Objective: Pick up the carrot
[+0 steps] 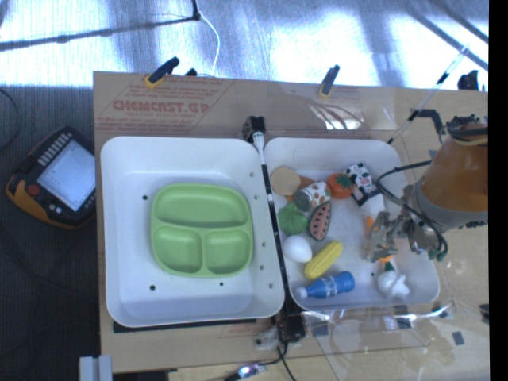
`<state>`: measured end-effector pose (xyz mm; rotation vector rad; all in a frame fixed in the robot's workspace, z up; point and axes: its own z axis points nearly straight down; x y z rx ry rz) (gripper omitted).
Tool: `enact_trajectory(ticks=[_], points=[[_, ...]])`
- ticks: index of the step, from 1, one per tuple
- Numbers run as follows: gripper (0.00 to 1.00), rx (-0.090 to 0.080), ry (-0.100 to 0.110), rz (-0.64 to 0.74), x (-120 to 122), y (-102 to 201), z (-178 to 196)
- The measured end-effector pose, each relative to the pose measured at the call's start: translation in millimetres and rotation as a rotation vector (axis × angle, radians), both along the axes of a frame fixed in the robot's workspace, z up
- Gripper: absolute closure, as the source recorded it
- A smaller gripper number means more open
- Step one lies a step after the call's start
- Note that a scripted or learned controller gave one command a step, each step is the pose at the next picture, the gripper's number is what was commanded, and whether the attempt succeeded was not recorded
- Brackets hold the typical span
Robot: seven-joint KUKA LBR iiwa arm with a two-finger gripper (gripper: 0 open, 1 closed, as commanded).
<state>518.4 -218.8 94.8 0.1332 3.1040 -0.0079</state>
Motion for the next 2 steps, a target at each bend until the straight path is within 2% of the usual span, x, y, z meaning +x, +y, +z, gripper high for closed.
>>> enact_trajectory(ticks=[1, 2], points=[[1.00, 0.012, 0.025, -0.237, 30, 73, 78], [1.00, 0.015, 0.025, -0.615, 70, 55, 101]])
